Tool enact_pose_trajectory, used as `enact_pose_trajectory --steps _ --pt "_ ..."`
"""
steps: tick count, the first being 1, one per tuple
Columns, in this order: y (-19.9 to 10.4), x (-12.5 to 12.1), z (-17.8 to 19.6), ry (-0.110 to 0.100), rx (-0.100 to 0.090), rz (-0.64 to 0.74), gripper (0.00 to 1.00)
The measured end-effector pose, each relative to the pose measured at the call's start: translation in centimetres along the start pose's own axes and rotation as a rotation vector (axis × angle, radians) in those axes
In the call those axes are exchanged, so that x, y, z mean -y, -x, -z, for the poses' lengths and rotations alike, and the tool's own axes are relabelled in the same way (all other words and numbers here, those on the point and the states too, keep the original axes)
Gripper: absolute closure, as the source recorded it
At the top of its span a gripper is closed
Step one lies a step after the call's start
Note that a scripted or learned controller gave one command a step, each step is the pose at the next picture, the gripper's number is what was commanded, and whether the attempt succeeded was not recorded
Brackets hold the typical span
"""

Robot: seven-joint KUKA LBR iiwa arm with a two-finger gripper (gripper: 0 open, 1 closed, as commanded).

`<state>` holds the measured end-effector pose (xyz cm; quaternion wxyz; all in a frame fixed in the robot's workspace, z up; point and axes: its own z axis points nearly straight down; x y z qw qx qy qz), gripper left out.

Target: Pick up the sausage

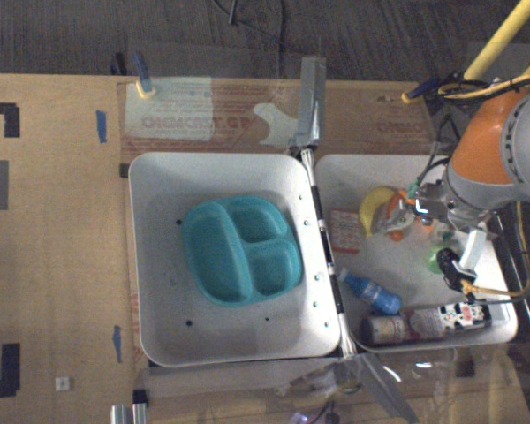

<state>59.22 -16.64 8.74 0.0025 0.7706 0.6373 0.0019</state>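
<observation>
1. Where your arm (495, 153) reaches in from the right, its pincer (421, 207) hangs low over the right bin (503, 325); whether it is released or clenched cannot be told from this view.
2. You have the left bin (159, 325) carrying one item: a teal divided tray (241, 248) with three compartments, lying flat near the bin's middle.
3. Your right bin holds a clutter. A yellow, banana-like object (374, 208) lies at its upper middle, just beside the pincer, with a small orange piece (396, 228) touching it.
4. A red-and-white packet (344, 230) lies near the left wall.
5. A blue bottle (372, 292) lies on its side below the packet.
6. Along the front wall you have a can (386, 329) and a printed carton (450, 318), end to end.
7. The sausage cannot be picked out with certainty among these items.
8. Both bins sit side by side on the brown worktop (53, 237).
</observation>
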Motion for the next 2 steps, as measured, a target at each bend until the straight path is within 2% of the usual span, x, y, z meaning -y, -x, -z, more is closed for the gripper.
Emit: enact_pose_trajectory --steps 1,2 --pt "0.1 -0.1 1.1 0.004 0.004 0.002 1.00" --pt "-5.3 -1.4 12.7 -0.004 0.000 0.027 1.00"
